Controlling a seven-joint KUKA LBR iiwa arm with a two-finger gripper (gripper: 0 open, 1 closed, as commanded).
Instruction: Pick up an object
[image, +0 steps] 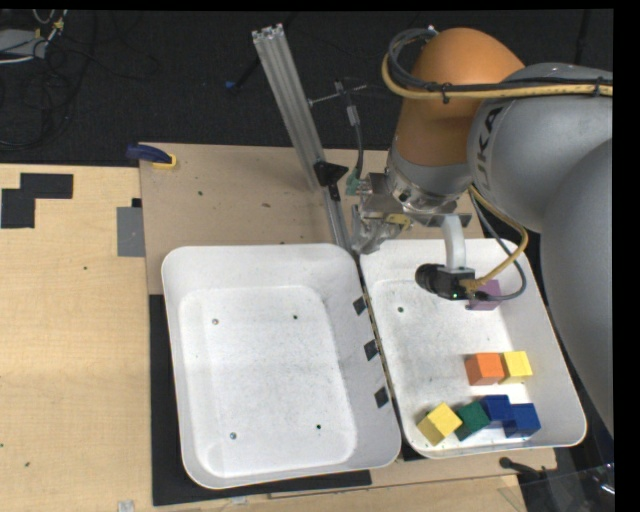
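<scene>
My gripper (372, 238) hangs over the far left corner of the right bin (560, 345), close to the divider between the two bins, with nothing seen in it. Several small blocks lie in that bin. A purple block (488, 293) rests near the far right wall. An orange block (486, 368) and a yellow block (517, 364) sit side by side further forward. Along the near edge lie another yellow block (438, 423), a green block (471, 417) and a blue block (510, 414). All of them are well in front and to the right of the gripper.
The left bin (190, 300) stands next to the right one, with black clips (368, 348) along the shared rim. A slanted aluminium rail (295, 110) rises behind the bins, just left of the gripper. The arm's large grey body (560, 180) overhangs the right side.
</scene>
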